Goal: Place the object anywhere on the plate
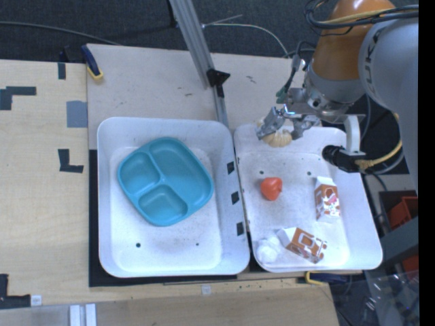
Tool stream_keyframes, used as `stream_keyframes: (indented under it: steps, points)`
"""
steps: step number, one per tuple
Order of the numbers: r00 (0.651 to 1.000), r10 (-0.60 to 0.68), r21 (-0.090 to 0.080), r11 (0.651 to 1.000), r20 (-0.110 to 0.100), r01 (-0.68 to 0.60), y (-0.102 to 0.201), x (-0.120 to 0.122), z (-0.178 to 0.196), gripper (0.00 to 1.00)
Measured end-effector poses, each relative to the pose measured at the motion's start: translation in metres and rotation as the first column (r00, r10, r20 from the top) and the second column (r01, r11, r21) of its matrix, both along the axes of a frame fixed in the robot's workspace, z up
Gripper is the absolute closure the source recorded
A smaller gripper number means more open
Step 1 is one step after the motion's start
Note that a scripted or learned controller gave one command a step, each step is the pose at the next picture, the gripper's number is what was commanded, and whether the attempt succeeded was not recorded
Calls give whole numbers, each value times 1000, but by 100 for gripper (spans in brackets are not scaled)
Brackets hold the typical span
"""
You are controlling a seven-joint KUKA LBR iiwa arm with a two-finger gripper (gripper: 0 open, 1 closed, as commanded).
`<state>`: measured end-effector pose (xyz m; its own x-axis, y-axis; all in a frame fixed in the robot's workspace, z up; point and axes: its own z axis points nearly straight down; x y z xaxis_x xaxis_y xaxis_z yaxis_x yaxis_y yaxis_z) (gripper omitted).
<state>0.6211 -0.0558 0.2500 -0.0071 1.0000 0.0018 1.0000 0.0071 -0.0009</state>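
Observation:
The teal three-compartment plate [165, 180] lies in the left bin [112, 250]. My gripper [280, 129] hangs over the far rim of the right bin [360, 246], near the divide between the two bins. A small tan, bread-like lump [278, 139] shows between its fingertips, and the fingers [266, 128] are closed on it. The plate is well to the left of the gripper and nearer the camera.
In the right bin lie a red rounded object [271, 188], a small white-and-red carton [327, 200], a brown-and-white packet [304, 243] and a white ball-like item [267, 252]. A slanted metal post [197, 43] rises behind the bins.

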Motion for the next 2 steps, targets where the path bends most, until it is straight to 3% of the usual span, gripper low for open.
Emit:
stream_keyframes:
  steps: [2]
  points:
    - [1000,0,0,1000,-2,0,119,-7,-10,100]
